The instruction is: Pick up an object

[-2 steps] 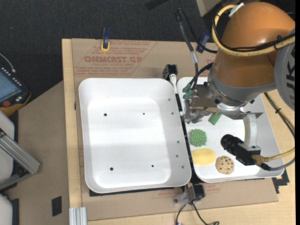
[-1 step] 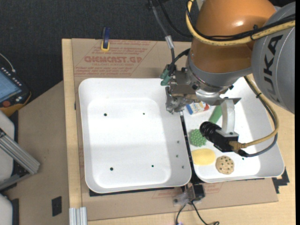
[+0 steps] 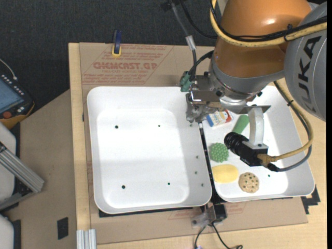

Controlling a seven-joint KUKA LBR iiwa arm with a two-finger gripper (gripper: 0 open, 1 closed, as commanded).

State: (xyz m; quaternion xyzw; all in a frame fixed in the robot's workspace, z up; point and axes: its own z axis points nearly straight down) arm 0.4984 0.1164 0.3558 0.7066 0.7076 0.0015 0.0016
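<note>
Seen from above, the grey arm (image 3: 306,45) with its orange band (image 3: 259,9) reaches in from the right and covers much of the right bin (image 3: 306,170), hiding that bin's upper portion. The end effector (image 3: 207,105) sits low over the divide between the two bins, at the right bin's upper left corner; whether its grasping parts are spread or pressed together cannot be told, since the wrist housing blocks them. Just beside it lies a small white packet with red and blue print (image 3: 218,119), partly covered by the wrist. A green cylinder (image 3: 240,124) shows only in part beneath a white bracket (image 3: 256,128). Nearer the front of the right bin rest a green bumpy ball (image 3: 218,152), a yellow lemon-like piece (image 3: 225,173) and a round cookie (image 3: 249,182), close together but apart from the end effector. The left bin (image 3: 104,108) stands on the cardboard-covered table (image 3: 129,61), whose printed lettering is hard to read.
</note>
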